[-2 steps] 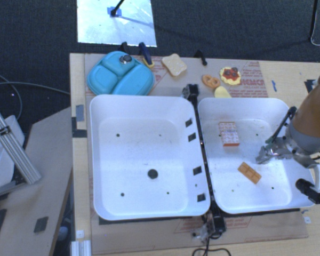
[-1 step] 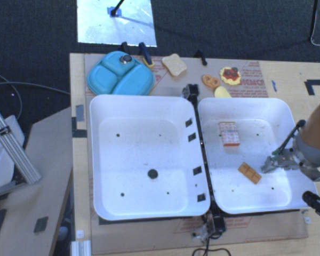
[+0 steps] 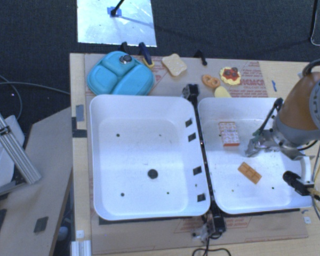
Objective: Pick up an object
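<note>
Even, fairly bright overhead light falls on the scene. The two white bins (image 3: pixel 144 159) reflect it strongly, and their floors look washed out, nearly without texture. Far left, a shiny metal sheet (image 3: pixel 116 15) on the dark floor shows pale, streaky glare. Shadows are soft and short: a faint grey one lies along the inner walls of the bins, and a small one sits under the arm (image 3: pixel 304 113) at right. The picture is slightly soft and grainy throughout; small items at the far edge of the bench lack fine detail.
</note>
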